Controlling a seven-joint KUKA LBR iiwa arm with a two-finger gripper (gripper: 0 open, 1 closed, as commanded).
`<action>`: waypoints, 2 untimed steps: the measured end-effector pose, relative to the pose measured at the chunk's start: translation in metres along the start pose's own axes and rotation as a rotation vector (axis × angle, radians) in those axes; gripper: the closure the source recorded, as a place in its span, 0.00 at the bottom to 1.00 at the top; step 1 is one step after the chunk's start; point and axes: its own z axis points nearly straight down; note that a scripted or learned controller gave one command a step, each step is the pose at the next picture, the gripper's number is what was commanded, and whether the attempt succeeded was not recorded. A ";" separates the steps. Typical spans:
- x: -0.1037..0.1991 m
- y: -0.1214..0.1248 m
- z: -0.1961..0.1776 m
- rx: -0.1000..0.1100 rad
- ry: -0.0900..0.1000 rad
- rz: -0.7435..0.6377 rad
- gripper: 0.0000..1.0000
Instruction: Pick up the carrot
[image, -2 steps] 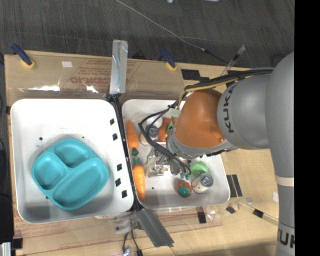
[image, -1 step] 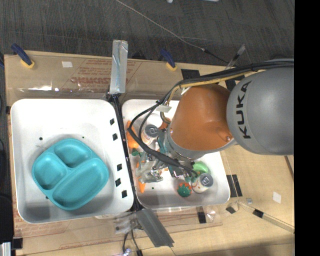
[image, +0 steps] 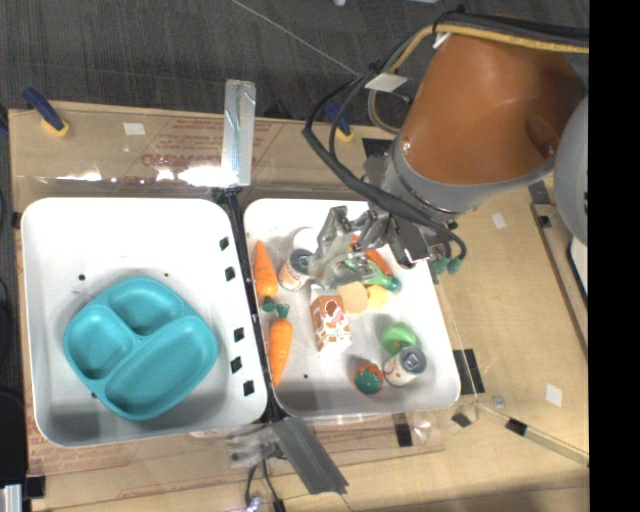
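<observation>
Camera view looks down on the worktop (image: 520, 300) with its two white bins. Over the right bin (image: 440, 340) hangs the tool (image: 345, 245), low among the toy food; I cannot tell how it stands. Two carrots lie along that bin's left wall, one carrot (image: 264, 271) near the top, a second carrot (image: 279, 343) just below it, both apart from the tool. A small carton (image: 330, 321) stands near the middle. A teal divided plate (image: 140, 345) sits in the left bin (image: 60, 240).
</observation>
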 end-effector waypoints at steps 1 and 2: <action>0.002 -0.005 0.075 -0.007 0.011 -0.422 1.00; -0.003 0.012 0.080 -0.008 0.011 -0.562 1.00</action>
